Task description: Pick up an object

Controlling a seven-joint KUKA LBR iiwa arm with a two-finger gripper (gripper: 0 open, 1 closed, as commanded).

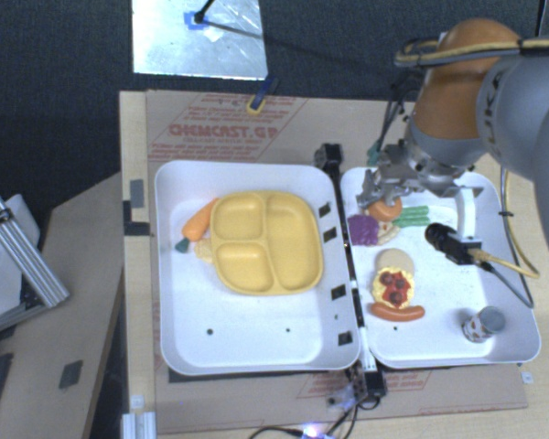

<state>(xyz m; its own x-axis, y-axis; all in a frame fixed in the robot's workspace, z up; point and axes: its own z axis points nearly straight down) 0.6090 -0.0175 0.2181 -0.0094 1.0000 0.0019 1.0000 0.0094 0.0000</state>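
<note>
1. Closest to me: small can (477, 326), front-right corner of the right bin (439, 341), well apart from the rest.
2. Left of it, a sausage (398, 313) lies crosswise. Just behind it is a yellow round piece w/ red bits (393, 287), touching or nearly so.
3. Behind that is a pale round piece (395, 260), right up against the yellow one.
4. Purple toy (363, 230) sits by the bin's left wall. A green piece (412, 215) lies further right, toward the back.
5. Between those two is an orange round toy (384, 211), back-left part of the right bin. It's the obj closest to the tool.
6. Gripper (382, 190) is directly over that orange toy, v. close. Can't tell if it touches. Clenched or released, I can't tell from this angle, so no grasp confirmed.
7. Arm (522, 108) comes in from the right, over the bin's back edge.
8. Left bin (183, 337): yellow divided plate (261, 240) in the middle, a carrot (199, 219) against the plate's left rim.
</note>
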